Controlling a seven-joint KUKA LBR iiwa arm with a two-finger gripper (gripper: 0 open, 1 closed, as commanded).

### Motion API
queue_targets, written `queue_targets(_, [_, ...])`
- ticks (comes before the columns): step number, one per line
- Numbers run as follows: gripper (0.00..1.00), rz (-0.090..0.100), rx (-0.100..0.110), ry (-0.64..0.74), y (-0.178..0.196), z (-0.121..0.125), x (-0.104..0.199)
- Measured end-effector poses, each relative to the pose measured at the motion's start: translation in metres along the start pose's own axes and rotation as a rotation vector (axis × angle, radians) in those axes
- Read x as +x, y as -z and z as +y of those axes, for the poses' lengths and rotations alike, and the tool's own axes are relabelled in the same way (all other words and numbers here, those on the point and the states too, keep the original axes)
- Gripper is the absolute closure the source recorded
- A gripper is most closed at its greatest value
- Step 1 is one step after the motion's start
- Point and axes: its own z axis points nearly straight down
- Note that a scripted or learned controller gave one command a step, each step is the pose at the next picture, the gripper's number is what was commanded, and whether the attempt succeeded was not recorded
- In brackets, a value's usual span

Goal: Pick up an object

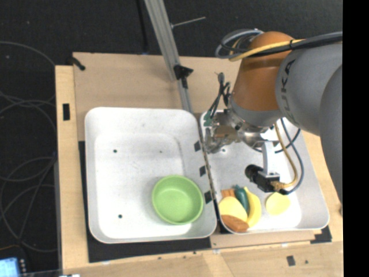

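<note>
1. Worktop (132, 79): tan board carrying two shallow white bins side by side.
2. Left bin (132, 137): held a green bowl (177, 198) at its 5 o'clock corner, upright.
3. Right bin (300, 212): at its 7 o'clock corner lay a cluster, touching one another: an orange-brown piece (233, 218), a yellow banana-like piece (253, 208), a dark green piece (242, 198). A yellow round piece (277, 203) sat just beside them at 3 o'clock.
4. Tool (214, 138): at the right bin's 11 o'clock edge, over the bins' shared wall; finger state could not be told.
</note>
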Motion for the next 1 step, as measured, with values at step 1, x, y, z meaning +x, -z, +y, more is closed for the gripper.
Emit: queue_targets(1, [1.0, 0.0, 0.001, 0.003, -0.0059, -0.0163, 0.0435])
